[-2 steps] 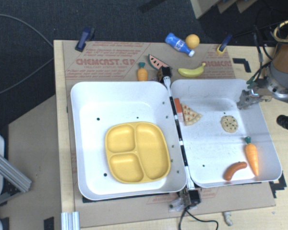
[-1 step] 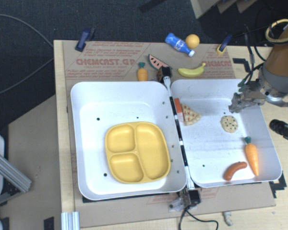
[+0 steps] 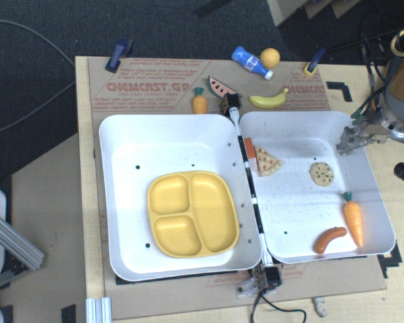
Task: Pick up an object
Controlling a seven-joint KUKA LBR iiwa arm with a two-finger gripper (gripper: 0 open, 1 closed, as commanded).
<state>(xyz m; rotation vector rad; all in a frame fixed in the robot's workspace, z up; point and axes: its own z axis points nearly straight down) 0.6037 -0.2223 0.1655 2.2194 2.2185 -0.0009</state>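
Cookie [image 3: 321, 173]: round, pale, speckled; near right bin's [image 3: 374, 187] far right corner. Pizza slice [image 3: 265, 162] at same bin's left wall; carrot [image 3: 353, 222] and sausage [image 3: 330, 239] by near right corner. Yellow divided plate [image 3: 190, 212] in left bin [image 3: 121, 147]. Gripper [image 3: 351, 138] over right bin's far right edge, carrying nothing; finger state: cannot tell.

Right bin [image 3: 293, 130]: open floor lying through the middle and near side; pizza slice [image 3: 266, 162] sitting against the left wall, cookie [image 3: 321, 173] mid-floor, carrot [image 3: 353, 222] and sausage [image 3: 330, 239] crowding the near right corner. Left bin [image 3: 131, 136]: yellow divided plate [image 3: 192, 212] occupying the centre, leaving bare floor running along the far and left sides.
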